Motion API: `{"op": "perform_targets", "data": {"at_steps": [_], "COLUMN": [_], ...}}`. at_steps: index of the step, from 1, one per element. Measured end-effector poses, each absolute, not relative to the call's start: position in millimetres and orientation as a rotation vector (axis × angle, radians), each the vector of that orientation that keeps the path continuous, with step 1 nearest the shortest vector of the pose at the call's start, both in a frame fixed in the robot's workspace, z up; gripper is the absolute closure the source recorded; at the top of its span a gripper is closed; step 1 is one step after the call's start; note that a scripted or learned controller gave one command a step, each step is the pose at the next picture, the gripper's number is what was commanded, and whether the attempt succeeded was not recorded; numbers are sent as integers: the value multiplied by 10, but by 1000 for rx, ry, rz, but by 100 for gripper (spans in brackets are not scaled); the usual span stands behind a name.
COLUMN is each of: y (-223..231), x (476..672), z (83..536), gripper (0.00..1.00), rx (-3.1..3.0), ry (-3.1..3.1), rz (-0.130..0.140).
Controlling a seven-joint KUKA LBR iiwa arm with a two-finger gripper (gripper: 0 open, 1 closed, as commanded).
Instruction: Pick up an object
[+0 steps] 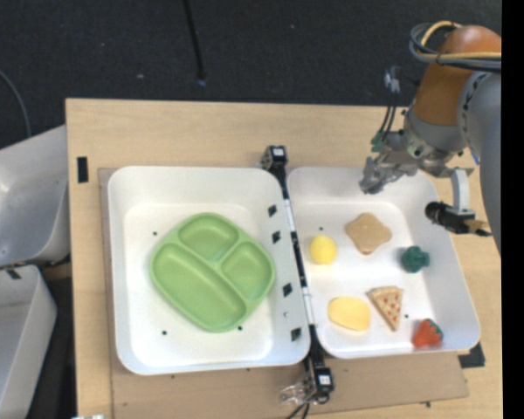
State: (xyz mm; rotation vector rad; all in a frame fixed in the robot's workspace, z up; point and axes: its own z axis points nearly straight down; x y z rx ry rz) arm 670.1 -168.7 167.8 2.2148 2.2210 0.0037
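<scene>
Tan toast piece (368, 232), far-centre in the right bin (454, 278): probably a light, stiff plastic toy; grip across its narrow edges. Gripper (377, 176) hovers just beyond it, nothing between its fingers; their opening cannot be told.

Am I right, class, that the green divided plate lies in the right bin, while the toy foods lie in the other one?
Not quite. The camera view shows the green divided plate in the left bin. The toy foods, such as the pizza slice and strawberry, lie in the right bin.
</scene>
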Motion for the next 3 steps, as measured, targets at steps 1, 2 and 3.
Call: {"op": "perform_targets", "data": {"at_steps": [1, 2, 3], "y": [-1730, -1747, -1246], "x": [6676, 6685, 6532], "z": [2128, 2675, 2539], "gripper": [100, 100, 100], "rx": [2217, 2213, 2216], "ry": [2218, 2221, 2227], "rz": [4, 5, -1]}}
